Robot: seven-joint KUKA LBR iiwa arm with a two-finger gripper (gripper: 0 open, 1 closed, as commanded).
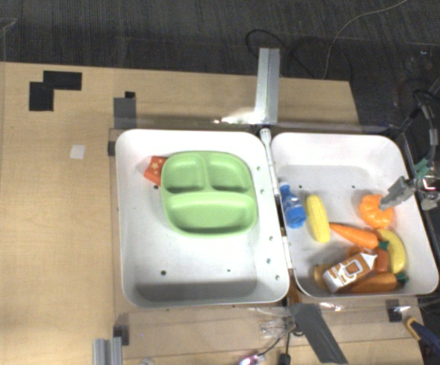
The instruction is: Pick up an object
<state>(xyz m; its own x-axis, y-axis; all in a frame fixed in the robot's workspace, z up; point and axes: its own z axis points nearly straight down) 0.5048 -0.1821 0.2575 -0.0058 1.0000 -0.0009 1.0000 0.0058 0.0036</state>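
Now, sweeping from the left, the wooden tabletop (45,226) is lying bare beside the left bin (197,280), where a green divided plate (207,192) is sitting toward the back, with a small red-orange item (154,170) peeking out from under its left edge. Crossing the divider into the right bin (341,158), the pickings are crowding toward the near right corner: a blue bottle (292,207) is resting just by the divider, a yellow corn cob (318,217) is lying just beside it, then a carrot (354,235) is slanting across, a small brown carton (347,272) is lying at the front, a banana (396,251) is curving along the right wall, and an orange pepper (375,211) is sitting behind the carrot. The gripper (399,192) is reaching in from the right, its tip angling down to the pepper's upper right side. Whether the fingers are spread or pinched I cannot tell; they are too small and blurred here. I'm reading this as the approach, closing in on the pepper with nothing lifted yet. The next move is calling for a settled descent over the pepper, a firm close, and a clean lift clear of the neighbouring carrot and banana.
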